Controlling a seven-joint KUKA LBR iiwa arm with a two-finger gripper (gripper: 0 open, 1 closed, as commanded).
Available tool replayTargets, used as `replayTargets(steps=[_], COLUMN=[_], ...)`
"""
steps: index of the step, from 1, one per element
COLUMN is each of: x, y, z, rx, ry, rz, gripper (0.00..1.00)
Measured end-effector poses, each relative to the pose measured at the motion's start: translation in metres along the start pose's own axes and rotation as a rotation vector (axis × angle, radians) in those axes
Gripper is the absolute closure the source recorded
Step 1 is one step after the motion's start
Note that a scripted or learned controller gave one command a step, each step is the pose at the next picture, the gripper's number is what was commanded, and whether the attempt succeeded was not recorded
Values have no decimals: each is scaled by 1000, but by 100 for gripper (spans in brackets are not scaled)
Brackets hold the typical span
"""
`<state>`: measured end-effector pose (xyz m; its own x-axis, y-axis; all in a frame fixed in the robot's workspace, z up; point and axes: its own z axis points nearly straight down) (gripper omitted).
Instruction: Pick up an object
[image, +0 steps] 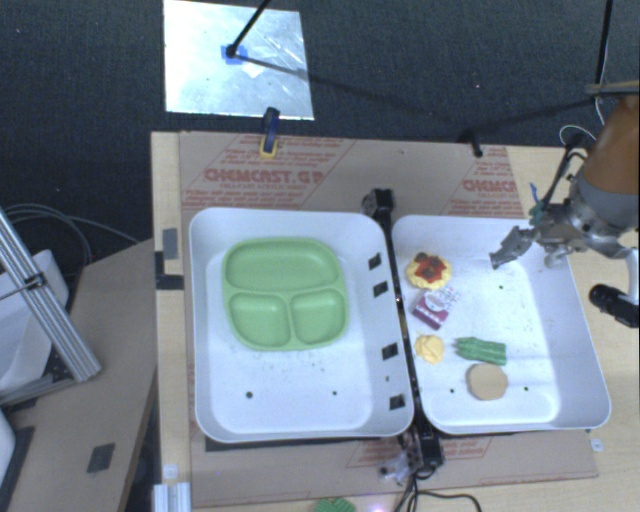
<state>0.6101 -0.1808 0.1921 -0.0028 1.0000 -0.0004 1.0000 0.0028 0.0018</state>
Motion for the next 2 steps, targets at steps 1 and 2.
replayTargets(steps=[1, 2], x=[45, 61], y=[38, 43], z=[37, 89], rx=[-3, -9], ry=[0, -2], rz=[-6, 0], gripper=[0, 0])
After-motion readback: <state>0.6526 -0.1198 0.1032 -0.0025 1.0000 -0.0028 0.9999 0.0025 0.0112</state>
